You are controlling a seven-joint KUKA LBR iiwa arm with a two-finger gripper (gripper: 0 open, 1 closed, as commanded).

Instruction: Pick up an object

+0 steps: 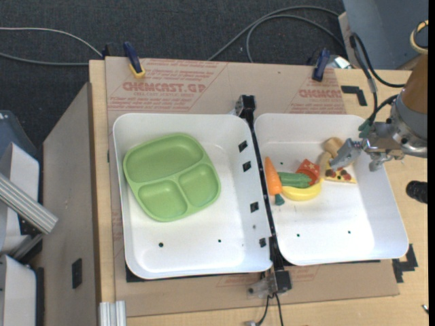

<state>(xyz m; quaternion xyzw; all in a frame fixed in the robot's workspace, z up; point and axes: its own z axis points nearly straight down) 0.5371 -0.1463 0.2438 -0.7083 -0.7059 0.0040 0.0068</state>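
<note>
The tabletop (170, 80) carries two white bins side by side; the left bin (136, 250) holds a green divided plate (171, 176); the right bin (367, 229) holds a cluster of toy food, a yellow banana (302, 193), a carrot (272, 176), a green piece (293, 178), a pizza slice (338, 176); the gripper (343, 156) sits low beside the pizza slice, and whether it is wide or narrow cannot be told.
</note>
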